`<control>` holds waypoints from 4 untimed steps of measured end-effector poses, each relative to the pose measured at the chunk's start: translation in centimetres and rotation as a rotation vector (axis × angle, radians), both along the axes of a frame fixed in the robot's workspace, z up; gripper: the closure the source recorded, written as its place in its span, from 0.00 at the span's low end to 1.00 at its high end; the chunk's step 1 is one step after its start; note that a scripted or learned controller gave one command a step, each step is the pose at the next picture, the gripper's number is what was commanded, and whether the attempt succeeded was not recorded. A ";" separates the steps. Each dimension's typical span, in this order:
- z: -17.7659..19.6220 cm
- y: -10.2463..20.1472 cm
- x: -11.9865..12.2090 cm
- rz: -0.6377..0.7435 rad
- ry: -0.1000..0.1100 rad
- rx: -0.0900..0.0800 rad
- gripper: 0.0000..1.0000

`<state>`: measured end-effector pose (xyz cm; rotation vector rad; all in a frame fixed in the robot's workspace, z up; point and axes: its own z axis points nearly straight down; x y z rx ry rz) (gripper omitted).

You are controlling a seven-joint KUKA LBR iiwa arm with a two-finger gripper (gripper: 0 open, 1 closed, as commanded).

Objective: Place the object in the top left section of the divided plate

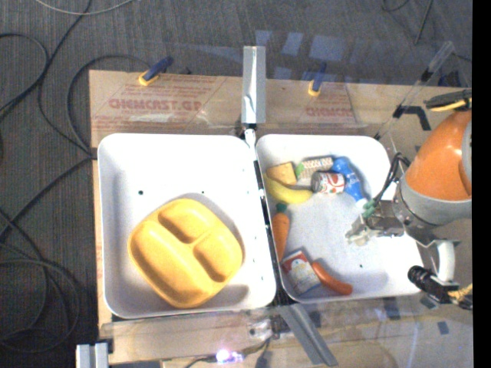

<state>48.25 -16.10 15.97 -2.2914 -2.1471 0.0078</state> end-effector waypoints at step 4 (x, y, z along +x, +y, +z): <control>-7.1 -5.2 0.5 -0.135 -0.007 0.010 1.00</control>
